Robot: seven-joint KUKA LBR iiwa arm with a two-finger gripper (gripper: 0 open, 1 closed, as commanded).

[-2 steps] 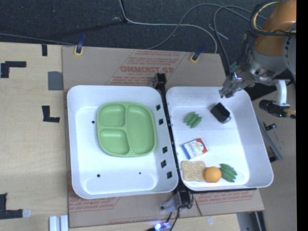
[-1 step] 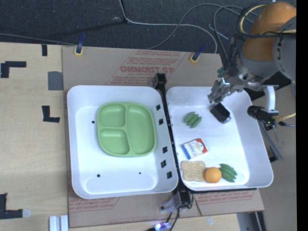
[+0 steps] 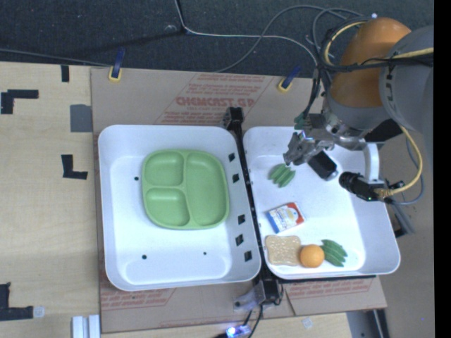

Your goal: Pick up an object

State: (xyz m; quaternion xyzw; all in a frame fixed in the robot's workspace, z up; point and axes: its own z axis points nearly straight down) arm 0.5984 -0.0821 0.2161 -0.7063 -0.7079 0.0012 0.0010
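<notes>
Right bin, front edge: toast slice, orange ball and green pod, lined up touching or nearly so, apparently loose candidates for picking. Mid-bin: small blue-and-red packet, apart from the rest. Further back: green bean bundle, likeliest target, lying free on the floor. Gripper: poised just above and beside that bundle, nothing seen between its fingers; open or closed cannot be told. Left bin: green divided plate, central.
</notes>
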